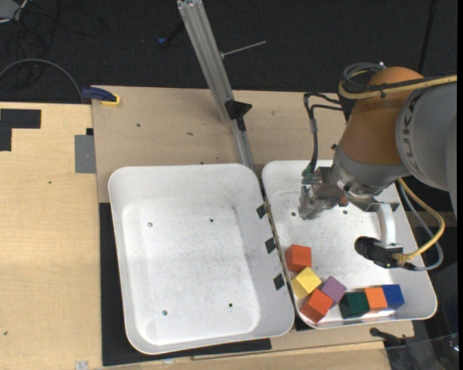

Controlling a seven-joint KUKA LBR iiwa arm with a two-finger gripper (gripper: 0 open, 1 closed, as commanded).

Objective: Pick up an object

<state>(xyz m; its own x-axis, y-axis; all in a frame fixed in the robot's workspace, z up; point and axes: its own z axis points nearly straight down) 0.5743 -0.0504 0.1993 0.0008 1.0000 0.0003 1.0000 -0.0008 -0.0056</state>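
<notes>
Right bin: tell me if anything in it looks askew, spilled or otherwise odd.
Nothing looks spilled or damaged. The blocks sit crowded in the near corner of the right bin, some tilted and touching at odd angles, the orange one a little apart. The pincer hangs over bare floor farther back.

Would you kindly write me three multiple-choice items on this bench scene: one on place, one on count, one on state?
1. Where do the blocks lie?
A. Left bin
B. Right bin, near corner
C. On the bench

2. How many blocks are plainly orange or red-orange?
A. One
B. Three
C. Five

3. What is the hand doing?
A. Over the right bin floor, above the blocks in the view
B. Resting in the left bin
C. Touching the yellow block

Key: 1 B, the blocks cluster in the right bin. 2 B, three such blocks sit among yellow, purple, green and blue. 3 A, the hand sits apart from the cluster.
</notes>
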